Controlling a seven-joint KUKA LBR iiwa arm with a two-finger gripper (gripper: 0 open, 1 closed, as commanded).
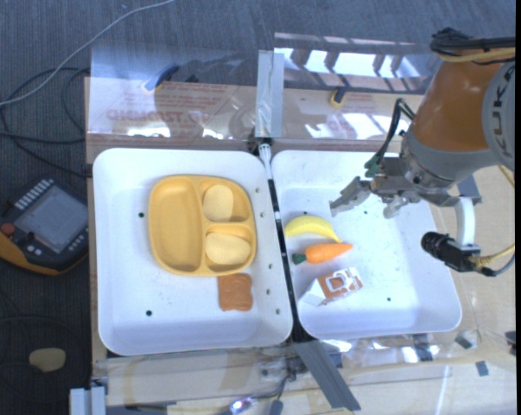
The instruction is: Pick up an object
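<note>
Two white bins sit side by side on my bench, the left bin [122, 318] and the right bin [416, 309] sharing a middle wall. My arm [467, 85], grey with its orange band, reaches in from the right and hangs over the upper part of the right bin. My gripper [374, 199] points toward the bin's middle, its two fingers spread apart with nothing between them; one finger [348, 197] angles out to the left, toward the divider.

In the left bin lies a yellow tray [175, 227] with three compartments; two pale round pieces rest in its two right-hand compartments. A brown biscuit [235, 293] lies just below the tray on the bin floor.

The things for picking lie in the right bin, below and left of my gripper. A banana [310, 226] lies near the divider, just below my left finger but apart from it. A carrot [324, 252] lies touching the banana's lower edge, its green end pointing left. A small white and orange packet [339, 283] lies below the carrot, nearer the front wall.
</note>
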